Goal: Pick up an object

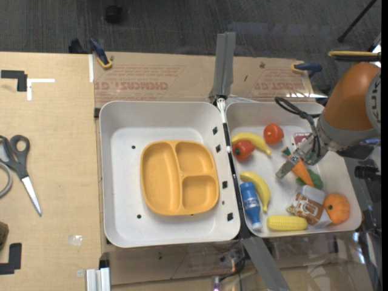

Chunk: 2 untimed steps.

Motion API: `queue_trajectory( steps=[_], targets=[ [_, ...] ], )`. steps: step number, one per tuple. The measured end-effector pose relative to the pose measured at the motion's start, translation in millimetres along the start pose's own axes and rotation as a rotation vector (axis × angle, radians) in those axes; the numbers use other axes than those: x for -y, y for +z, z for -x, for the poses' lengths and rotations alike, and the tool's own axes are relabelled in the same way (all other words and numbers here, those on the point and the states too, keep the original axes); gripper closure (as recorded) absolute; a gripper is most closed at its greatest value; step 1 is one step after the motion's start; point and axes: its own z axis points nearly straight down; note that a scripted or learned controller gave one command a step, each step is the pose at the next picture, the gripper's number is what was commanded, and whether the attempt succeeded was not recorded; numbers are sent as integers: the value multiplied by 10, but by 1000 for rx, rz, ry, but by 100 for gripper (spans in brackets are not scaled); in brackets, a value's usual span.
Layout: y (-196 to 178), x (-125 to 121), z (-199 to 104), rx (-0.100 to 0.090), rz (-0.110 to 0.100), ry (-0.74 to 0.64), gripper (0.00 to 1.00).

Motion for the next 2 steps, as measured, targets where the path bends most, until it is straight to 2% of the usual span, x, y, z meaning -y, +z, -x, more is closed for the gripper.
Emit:
queue_trajectory(
  steps=[1, 2],
  targets=[
    [-52, -1, 1, -2, -3, -3, 100],
    [-1262, -541, -624, 4, 4, 0, 100]
  ],
)
